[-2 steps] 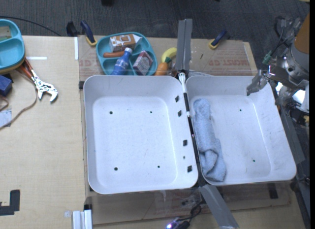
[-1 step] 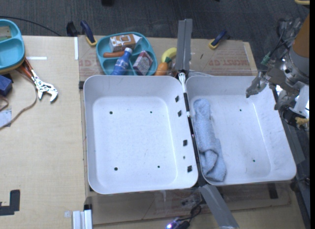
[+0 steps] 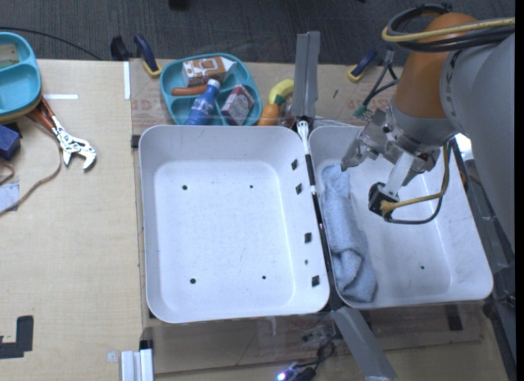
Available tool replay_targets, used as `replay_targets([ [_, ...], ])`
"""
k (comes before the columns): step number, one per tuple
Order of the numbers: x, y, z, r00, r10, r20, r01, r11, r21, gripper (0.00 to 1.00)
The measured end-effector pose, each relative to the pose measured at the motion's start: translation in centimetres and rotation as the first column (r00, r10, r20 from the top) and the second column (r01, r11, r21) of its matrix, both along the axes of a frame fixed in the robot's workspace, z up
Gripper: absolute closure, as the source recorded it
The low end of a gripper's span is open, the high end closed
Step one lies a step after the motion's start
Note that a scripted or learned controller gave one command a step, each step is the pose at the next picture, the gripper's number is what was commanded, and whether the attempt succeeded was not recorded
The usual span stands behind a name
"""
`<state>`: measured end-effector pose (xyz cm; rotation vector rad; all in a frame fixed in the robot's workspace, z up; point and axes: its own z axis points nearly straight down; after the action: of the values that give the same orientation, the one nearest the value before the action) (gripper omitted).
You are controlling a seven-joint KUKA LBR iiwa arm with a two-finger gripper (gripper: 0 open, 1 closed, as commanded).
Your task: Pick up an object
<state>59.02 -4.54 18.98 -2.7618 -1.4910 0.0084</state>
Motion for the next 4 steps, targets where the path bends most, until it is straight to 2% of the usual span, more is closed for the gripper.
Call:
replay_targets([
  [1,-1.3,-6.6,1.6,1.0,0.019,0.003,-0.019,1.0,-0.002,0.0],
  [2,-3.6,-10.3,3.1,0.99,-0.14,0.003,0.14,0.99,-0.002,0.0],
  [3,2.0,-9.5,1.6,1.0,-0.001,0.003,0.001,1.0,-0.001,0.0],
  [4,2.0,-9.5,2.5,1.0,0.001,0.0,-0.001,1.0,-0.003,1.0],
])
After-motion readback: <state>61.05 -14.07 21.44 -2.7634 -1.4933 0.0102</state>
